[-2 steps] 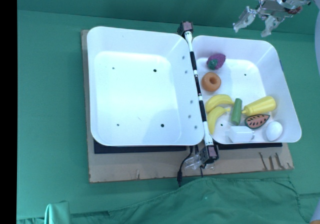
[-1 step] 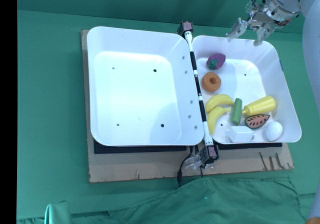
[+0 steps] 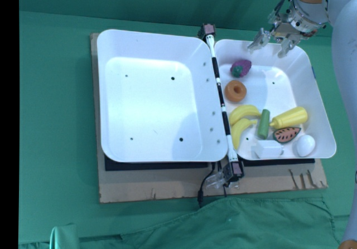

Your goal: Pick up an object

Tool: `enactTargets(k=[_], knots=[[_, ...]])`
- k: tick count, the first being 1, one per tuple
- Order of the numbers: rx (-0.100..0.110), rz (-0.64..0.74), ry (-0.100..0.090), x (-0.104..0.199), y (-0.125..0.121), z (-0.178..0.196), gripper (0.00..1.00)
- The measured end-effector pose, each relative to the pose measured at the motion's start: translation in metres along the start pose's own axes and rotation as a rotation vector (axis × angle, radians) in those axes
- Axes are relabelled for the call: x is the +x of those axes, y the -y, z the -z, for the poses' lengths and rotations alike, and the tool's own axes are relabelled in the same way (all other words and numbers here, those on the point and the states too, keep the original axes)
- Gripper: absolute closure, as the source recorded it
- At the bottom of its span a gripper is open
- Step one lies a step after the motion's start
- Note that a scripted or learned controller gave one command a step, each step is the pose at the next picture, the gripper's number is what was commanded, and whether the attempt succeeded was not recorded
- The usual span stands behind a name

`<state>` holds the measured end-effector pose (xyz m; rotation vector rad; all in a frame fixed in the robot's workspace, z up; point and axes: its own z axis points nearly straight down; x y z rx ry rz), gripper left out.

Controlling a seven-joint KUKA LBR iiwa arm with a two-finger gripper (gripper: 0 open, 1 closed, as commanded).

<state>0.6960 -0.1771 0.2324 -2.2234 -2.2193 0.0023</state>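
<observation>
We are eyeing the purple toy fruit [image 3: 241, 67], lying at the far end of the right bin [image 3: 321, 111] near the orange donut [image 3: 235, 91]. Our gripper [image 3: 273, 43] is hovering above the far rim, jaws released and holding nothing. Smooth, rounded plastic could be slipping sideways from a skewed pinch.

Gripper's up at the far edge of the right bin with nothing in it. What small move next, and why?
Probably bring the gripper toward the camera and a little left, over the purple fruit, then lower. Its fingers stand apart with nothing between them, above the far rim of the right bin. The purple fruit is the nearest item and lies apart from the orange doughnut, so it looks easiest to approach.
</observation>
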Motion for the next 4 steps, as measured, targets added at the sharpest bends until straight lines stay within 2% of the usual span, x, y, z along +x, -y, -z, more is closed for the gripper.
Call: enactTargets(k=[1, 2, 3, 4], knots=[[0.006, 0.002, 0.001, -0.002, 0.001, -0.013, 0.00], [0.016, 0.006, -0.014, 0.006, 0.000, -0.005, 1.00], [-0.013, 0.001, 0.003, 0.008, -0.011, 0.052, 1.00], [-0.015, 0.001, 0.003, 0.005, -0.018, 0.119, 1.00]])
